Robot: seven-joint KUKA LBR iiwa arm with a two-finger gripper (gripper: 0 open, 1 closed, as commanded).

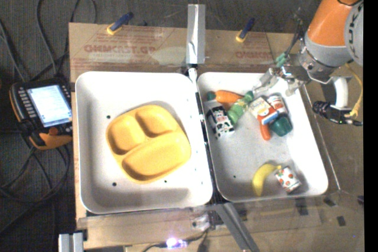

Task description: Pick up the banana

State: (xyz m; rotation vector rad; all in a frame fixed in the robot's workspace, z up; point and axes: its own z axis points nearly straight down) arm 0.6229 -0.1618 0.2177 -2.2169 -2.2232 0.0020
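Observation:
The yellow banana [263, 177] lies near the front edge of the right bin [236, 153], beside a small red-and-white can [287, 180]. My gripper [275, 81] hovers over the far right part of that bin, well behind the banana, close above a red-and-white carton [264, 108]. The arm's orange band [338, 15] rises at the upper right. The banana is far from the gripper.
The right bin also holds a carrot [227, 96], a green piece [237, 110], a black-and-white toy [220, 121] and a dark green object [282, 126]. A yellow divided plate [149, 141] sits in the left bin [94, 174]. A tablet [46, 104] lies off the bench's left side.

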